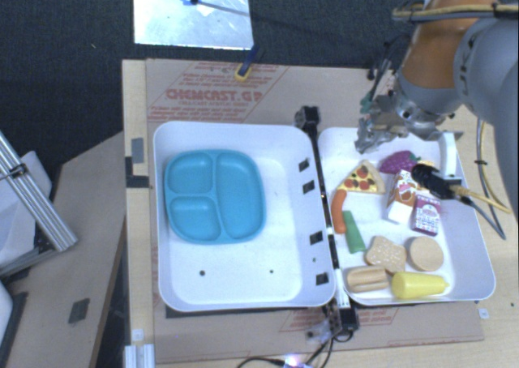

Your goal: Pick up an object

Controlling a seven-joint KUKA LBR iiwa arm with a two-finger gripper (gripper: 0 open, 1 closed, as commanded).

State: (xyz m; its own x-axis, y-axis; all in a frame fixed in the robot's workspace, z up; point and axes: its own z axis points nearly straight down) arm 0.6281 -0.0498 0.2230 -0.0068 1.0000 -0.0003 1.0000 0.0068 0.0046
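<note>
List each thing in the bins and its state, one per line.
Blue tray: flat in left bin, compartments bare.
Pizza slice: flat, right bin.
Carrot: lying by the divider.
Yellow piece: on its side, front edge.
Hot dog bun: lying beside the yellow piece.
Gripper: above right bin's back corner.

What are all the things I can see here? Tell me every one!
blue tray: 1, blue, left bin
pizza slice: 1, yellow-red, right bin top
purple vegetable: 1, purple, by pizza
carrot: 1, orange, right bin left edge
green stick: 1, green, beside carrot
cartons: 2, white and maroon, middle
cracker: 1, tan, lower middle
cookie: 1, tan, lower right
bread roll: 1, brown, bottom
yellow piece: 1, yellow, bottom
bins: 2, white, bench
gripper: 1, grey, above right bin's top edge
</note>
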